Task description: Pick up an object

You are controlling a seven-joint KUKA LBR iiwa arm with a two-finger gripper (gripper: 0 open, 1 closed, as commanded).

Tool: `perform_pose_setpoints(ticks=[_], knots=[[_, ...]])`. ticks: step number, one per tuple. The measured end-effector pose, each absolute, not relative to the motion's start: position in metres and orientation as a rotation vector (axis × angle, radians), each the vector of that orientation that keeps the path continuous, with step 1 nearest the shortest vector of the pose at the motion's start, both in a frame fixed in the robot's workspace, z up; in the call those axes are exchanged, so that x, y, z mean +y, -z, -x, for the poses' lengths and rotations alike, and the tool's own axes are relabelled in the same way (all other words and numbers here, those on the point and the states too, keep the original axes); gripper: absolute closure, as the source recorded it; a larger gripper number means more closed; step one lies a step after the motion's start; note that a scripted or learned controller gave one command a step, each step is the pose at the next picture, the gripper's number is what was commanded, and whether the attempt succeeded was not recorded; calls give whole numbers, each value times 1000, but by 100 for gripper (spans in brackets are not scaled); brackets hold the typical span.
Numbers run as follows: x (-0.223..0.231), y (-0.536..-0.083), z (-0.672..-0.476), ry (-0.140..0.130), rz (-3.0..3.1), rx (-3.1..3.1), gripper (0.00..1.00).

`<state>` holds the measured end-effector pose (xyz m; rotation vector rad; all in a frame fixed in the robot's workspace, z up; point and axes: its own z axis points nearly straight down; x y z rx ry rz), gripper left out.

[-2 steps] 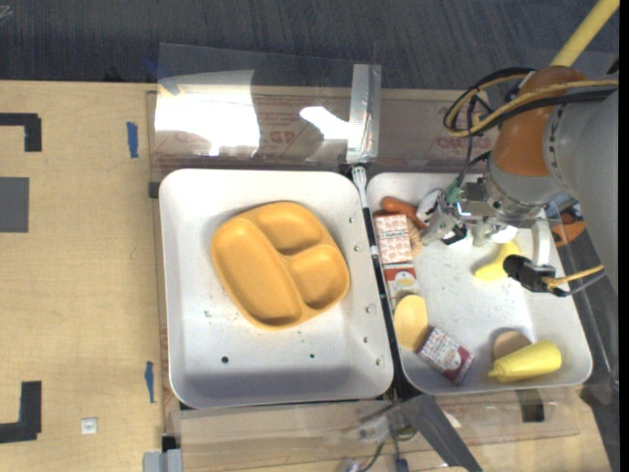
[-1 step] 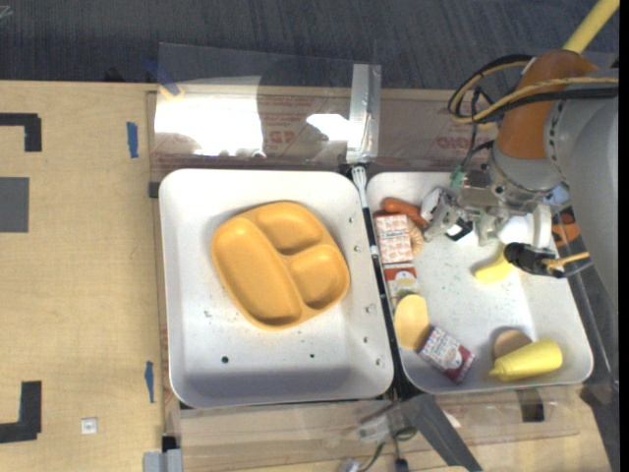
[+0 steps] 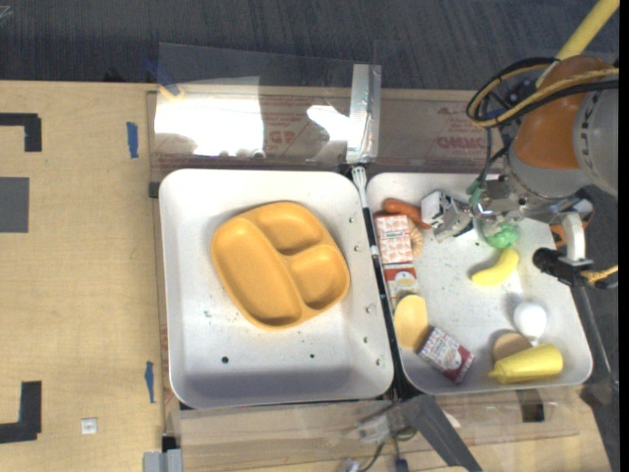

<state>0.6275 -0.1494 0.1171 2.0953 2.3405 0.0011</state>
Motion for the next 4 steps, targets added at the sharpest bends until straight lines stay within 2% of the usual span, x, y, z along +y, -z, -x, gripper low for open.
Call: perform_pose_setpoints(ticks=[1,2,3,4], knots=[[-164,-97,-552,1,-1932,2479,0],[-191,-97,-573,-55,-2277,2201,0],[-192,-96,-567,-54,-2156,2304,0],[-195,-97,-507,-70,-2179,2262,0]])
